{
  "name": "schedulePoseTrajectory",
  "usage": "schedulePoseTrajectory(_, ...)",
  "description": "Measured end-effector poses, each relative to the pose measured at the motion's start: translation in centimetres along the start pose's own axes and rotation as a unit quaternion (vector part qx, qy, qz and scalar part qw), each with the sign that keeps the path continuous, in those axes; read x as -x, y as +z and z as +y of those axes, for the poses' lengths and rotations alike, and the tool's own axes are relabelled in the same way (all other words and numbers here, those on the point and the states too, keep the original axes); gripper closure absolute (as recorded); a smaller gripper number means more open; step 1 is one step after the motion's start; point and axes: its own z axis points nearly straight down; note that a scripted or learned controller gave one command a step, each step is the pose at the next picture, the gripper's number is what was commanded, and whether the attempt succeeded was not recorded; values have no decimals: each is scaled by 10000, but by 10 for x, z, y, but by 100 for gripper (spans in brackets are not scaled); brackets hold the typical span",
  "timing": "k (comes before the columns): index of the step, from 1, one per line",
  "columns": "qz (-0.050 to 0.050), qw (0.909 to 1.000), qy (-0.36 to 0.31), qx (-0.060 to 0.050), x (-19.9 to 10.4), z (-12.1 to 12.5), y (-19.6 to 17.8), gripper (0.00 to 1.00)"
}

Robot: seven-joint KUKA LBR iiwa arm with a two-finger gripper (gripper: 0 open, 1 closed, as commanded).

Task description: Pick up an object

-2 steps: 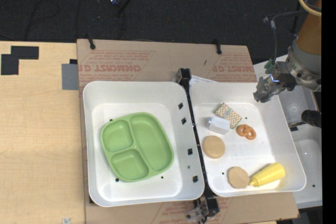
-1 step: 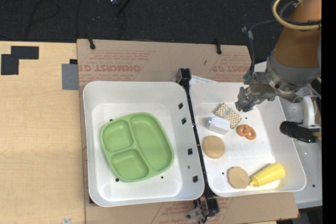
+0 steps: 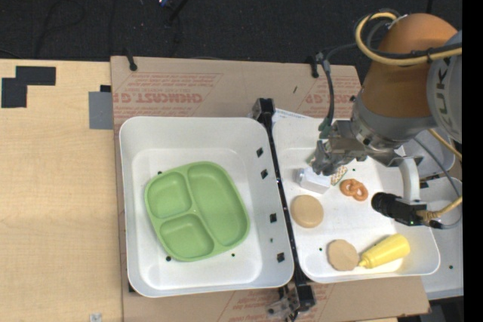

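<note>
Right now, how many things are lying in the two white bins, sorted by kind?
Green divided plate: 1
Tan round discs: 2
Pretzel: 1
Yellow squeeze bottle: 1
Small white block: 1
Total: 6

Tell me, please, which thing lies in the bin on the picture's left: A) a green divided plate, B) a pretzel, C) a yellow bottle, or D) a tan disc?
A: the green divided plate lies flat in that bin.
</note>
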Motion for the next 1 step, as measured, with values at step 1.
schedulePoseTrajectory(1, 0, 10000, -5, 6, -53, -11, 1, 100)
